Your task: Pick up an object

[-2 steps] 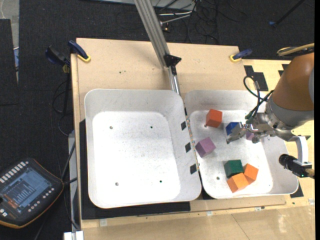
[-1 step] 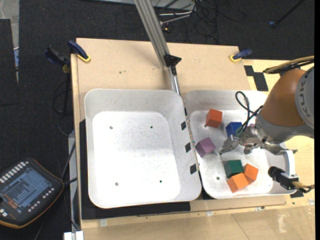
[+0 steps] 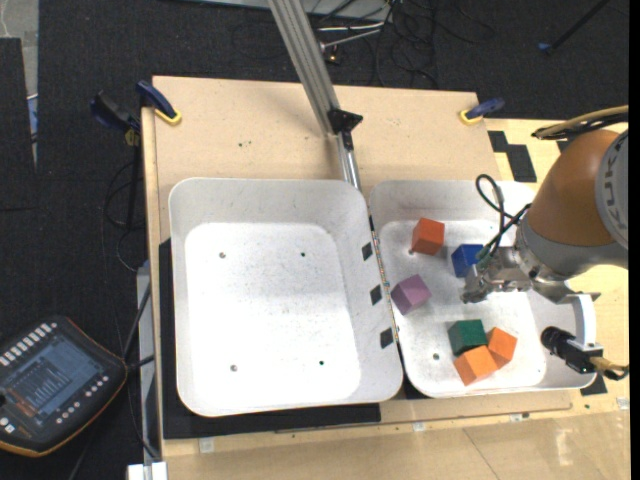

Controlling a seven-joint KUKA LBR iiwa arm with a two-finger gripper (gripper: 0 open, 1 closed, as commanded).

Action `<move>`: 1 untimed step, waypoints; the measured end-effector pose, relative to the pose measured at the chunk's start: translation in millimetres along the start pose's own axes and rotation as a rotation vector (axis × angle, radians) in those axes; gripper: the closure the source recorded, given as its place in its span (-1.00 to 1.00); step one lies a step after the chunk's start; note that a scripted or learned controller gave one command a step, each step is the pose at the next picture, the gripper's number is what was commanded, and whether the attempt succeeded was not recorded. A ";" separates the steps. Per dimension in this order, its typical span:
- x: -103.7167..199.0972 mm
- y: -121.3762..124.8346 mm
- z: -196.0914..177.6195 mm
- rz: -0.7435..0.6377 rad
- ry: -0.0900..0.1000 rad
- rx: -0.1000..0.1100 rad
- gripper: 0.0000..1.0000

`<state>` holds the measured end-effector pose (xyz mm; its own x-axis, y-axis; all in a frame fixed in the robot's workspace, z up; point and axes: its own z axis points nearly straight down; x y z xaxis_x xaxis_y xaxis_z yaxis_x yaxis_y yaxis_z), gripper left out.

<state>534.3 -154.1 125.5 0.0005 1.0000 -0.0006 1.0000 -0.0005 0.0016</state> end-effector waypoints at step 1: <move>-2.7 -3.9 -61.3 -0.002 -0.002 -0.005 1.00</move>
